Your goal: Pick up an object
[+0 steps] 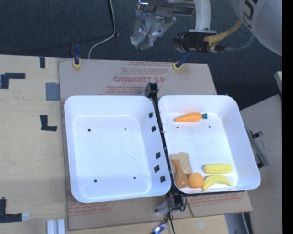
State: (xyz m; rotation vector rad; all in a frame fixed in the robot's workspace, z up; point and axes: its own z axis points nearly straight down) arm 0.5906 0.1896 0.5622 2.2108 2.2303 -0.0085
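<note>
Orange carrot [187,118] lengthwise left-right

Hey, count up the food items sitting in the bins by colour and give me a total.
Orange: 2, the carrot and the orange ball.
Yellow: 2, the corn cob and the banana.
Tan or brown: 1, the bread-like piece.
Total: 5, all in the right bin.

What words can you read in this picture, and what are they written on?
"CHEMCAST GP" in red, on the brown board under the bins.
Smaller red print above and beside it on the board: too blurred to read.
More red print on the board's near edge below the bins: too blurred to read.
Dark lettering on the arm at top right: cut off, unreadable.
</note>
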